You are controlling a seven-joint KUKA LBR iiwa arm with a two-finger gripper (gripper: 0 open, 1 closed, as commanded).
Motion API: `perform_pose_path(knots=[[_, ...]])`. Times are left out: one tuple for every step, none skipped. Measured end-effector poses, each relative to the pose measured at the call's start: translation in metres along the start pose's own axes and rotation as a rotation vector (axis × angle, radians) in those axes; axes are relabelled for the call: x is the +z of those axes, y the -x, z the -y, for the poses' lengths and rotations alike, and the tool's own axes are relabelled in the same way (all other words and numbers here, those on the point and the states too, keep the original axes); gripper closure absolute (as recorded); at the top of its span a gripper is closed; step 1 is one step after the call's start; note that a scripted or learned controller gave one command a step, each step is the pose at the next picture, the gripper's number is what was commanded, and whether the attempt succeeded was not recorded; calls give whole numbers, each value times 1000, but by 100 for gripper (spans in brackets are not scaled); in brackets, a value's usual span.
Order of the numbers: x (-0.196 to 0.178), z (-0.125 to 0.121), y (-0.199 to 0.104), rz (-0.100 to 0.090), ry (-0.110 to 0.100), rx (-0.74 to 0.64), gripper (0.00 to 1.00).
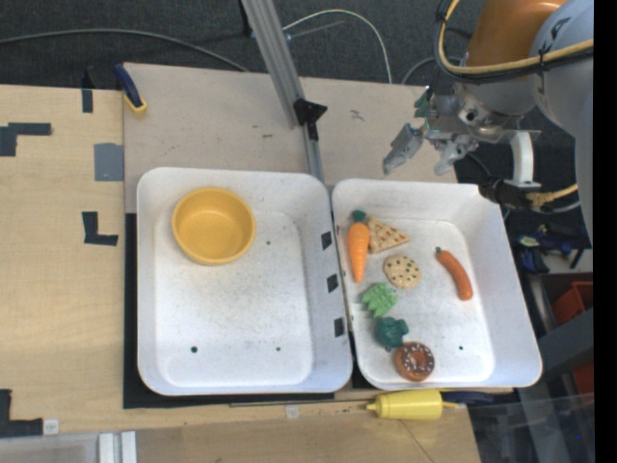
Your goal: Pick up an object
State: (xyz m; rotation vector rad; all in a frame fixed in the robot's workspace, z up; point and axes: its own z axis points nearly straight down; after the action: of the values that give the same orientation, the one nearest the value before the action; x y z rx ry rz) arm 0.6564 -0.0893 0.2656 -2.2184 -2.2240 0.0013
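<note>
A metal pole [275,46] stands left of the pincer [421,159]. A yellow bottle [410,405] lies far below it.

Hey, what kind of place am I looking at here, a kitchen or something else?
Probably a robotics lab bench, not a kitchen: two shallow white bins sit side by side, the food is toy-like, such as a carrot and a doughnut, and a robot arm's gripper hangs above the right bin.

Grey arm [569,56] with glossy orange band, black cables looped around it, metallic grey gripper [424,157] with slim fingers, white bracket at right
</note>
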Motion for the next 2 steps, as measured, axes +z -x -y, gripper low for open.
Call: perform_pose_path(knots=[[0, 0, 0, 0, 0, 0, 0], [61, 1, 8, 1, -6, 1, 0]])
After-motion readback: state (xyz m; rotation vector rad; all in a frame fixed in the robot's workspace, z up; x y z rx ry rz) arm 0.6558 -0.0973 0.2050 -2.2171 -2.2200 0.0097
